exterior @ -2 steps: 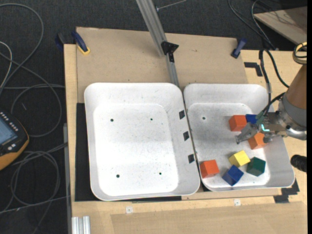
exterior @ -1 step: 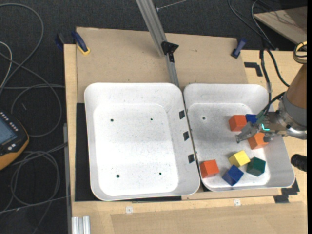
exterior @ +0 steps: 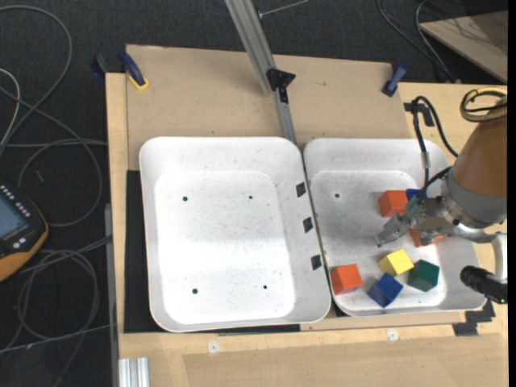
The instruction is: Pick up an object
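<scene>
The right bin [exterior: 355,161] holds several small blocks. An orange block [exterior: 393,202] lies near its middle, and another orange block [exterior: 347,277] sits at the front left. Along the front are a yellow block [exterior: 396,262], a blue block [exterior: 385,289] and a green block [exterior: 423,275]. My gripper [exterior: 409,222] is low over the right side of this bin, just right of and below the middle orange block and above the yellow one. A bit of orange [exterior: 424,237] shows right under the gripper, and a bit of blue [exterior: 414,193] shows behind it. The arm hides what lies beneath.
The left bin [exterior: 161,216] stands beside the right one, their rims meeting at a divider with black clips [exterior: 306,224]. A metal pole [exterior: 258,47] slants over the back of the bench. Cables lie on the floor to the left.
</scene>
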Robot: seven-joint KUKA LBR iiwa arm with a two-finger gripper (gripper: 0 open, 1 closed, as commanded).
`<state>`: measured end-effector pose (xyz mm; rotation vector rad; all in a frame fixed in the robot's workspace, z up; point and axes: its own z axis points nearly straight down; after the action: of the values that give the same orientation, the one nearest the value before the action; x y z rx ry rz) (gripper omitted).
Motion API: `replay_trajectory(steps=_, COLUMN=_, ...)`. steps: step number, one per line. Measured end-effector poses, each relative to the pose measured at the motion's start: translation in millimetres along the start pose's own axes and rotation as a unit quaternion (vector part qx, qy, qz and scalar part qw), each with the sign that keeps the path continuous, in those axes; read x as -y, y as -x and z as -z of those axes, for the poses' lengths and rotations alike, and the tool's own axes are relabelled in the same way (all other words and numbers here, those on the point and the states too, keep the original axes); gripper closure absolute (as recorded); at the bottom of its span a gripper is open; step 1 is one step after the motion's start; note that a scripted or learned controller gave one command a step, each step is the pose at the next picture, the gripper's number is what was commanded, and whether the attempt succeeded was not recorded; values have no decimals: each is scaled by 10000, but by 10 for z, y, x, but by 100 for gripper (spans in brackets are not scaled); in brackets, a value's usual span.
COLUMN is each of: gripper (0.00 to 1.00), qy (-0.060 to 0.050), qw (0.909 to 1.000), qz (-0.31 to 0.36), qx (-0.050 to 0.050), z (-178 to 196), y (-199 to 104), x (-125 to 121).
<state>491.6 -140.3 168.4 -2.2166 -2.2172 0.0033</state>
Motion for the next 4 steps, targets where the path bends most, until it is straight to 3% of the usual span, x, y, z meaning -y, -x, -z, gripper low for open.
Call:
replay_trajectory(steps=1, gripper=0, qy=-9, qw=10000, qz=-4, qx=-2, z=-631, y=1, x=44)
replay_trajectory(steps=2, gripper=0, qy=13, qw=10000, qz=-3, qx=2, z=-696, y=-5, x=47)
replay_trajectory(steps=3, gripper=100, qy=33, qw=10000, qz=-1, qx=6, z=-583, y=-3, x=37)
replay_trajectory(steps=4, gripper=100, qy=67, qw=10000, qz=8, qx=23, z=57, y=-21, x=7)
